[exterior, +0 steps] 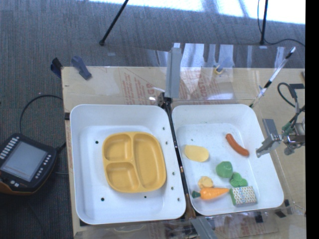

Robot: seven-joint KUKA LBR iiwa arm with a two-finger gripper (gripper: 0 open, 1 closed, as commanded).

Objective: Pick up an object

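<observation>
Seven small items sit loose in the right-hand shallow white bin (259,133), and not one of them is off the floor yet. Nearest the arm's side lies the reddish-orange toy sausage (237,145), slanted, up toward the bin's far right. Left of it rests the flat pale-yellow oval piece (196,153). Lower down there's the rounded green lump (224,170), a second green ruffled piece (238,179) just beside it, a small yellow knobbly piece (205,182), the orange toy carrot with a green top (213,193) touching or nearly touching that yellow piece, and a speckled grey rectangular block (243,195) at the near right corner. Out at the right rim, the grey two-finger gripper (266,147) hovers over the bin's edge, well apart from every item; whether it is spread or pinched I cannot tell, and nothing is visibly in its grasp. Across the divider, the left-hand white bin (84,133) carries a yellow three-compartment plastic plate (133,161). So, by my read, the pick has barely begun: choosing, descending, grasping and lifting all remain.
</observation>
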